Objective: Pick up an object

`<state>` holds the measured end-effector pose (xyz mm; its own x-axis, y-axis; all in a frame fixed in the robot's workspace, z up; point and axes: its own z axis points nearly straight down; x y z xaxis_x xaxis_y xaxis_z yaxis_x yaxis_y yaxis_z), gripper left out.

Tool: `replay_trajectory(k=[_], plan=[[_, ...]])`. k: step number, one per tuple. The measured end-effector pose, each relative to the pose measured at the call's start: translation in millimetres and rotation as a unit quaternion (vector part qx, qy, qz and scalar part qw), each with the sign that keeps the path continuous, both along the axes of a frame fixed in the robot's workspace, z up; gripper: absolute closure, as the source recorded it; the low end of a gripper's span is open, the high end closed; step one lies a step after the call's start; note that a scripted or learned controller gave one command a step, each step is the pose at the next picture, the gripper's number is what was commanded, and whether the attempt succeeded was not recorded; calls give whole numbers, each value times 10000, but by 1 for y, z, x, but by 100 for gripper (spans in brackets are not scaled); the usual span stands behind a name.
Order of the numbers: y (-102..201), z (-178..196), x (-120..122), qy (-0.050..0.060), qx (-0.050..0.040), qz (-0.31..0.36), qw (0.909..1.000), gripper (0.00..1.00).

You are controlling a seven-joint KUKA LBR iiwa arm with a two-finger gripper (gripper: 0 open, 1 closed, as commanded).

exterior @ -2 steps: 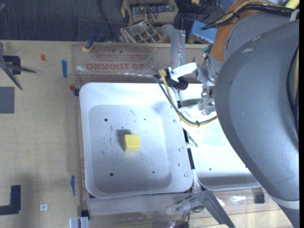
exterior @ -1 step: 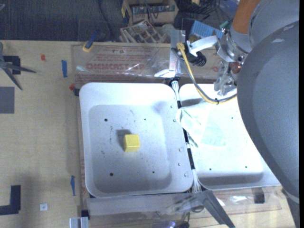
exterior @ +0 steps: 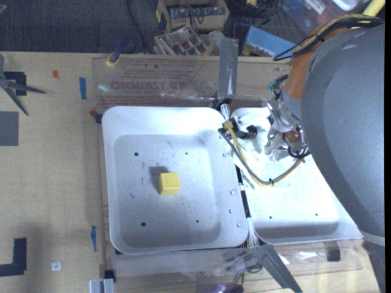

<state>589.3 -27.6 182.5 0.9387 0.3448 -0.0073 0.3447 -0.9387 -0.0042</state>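
Observation:
A small yellow block (exterior: 170, 183) lies alone near the middle of the left white bin (exterior: 122, 133). My gripper (exterior: 279, 144) hangs over the far part of the right white bin (exterior: 305, 215), well to the right of the block and apart from it. The grey arm with its orange band (exterior: 296, 78) comes in from the right and hides much of the right bin. I see nothing held at the gripper.
Yellow and black cables (exterior: 247, 163) loop from the gripper across the ridge between the bins. A metal post (exterior: 227, 72) stands behind the bins. A clear plastic sheet (exterior: 153, 84) lies on the wooden bench beyond the left bin.

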Motion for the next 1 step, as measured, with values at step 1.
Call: replay_trajectory(k=[1], plan=[[58,0,-69,-2,2,360,9994,100]])
